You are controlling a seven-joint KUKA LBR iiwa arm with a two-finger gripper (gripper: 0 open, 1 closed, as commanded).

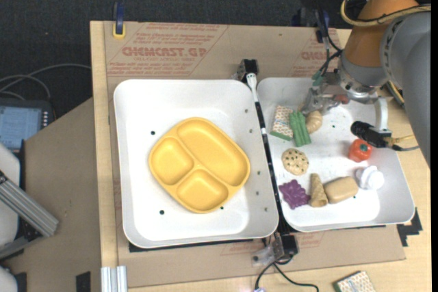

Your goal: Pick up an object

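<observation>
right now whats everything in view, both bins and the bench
divided plate: 1, yellow, three compartments, in the left bin
left bin: 1, white, left half of the bench
right bin: 1, white, right half of the bench
cracker: 1, pale with specks, upper left of the right bin
green piece: 1, green, beside the cracker
cookie: 1, tan with dark chips, left side of the right bin
grapes: 1 bunch, purple, lower left of the right bin
cone: 1, tan, right of the grapes
bread loaf: 1, light brown, next to the cone
tomato: 1, red-orange, right side of the right bin
white piece: 1, white, below the tomato
bench: 1, brown board with red lettering
arm: 1, grey with orange band, reaching in from the right
pincer: 1, low over the top of the right bin, near the green piece
</observation>
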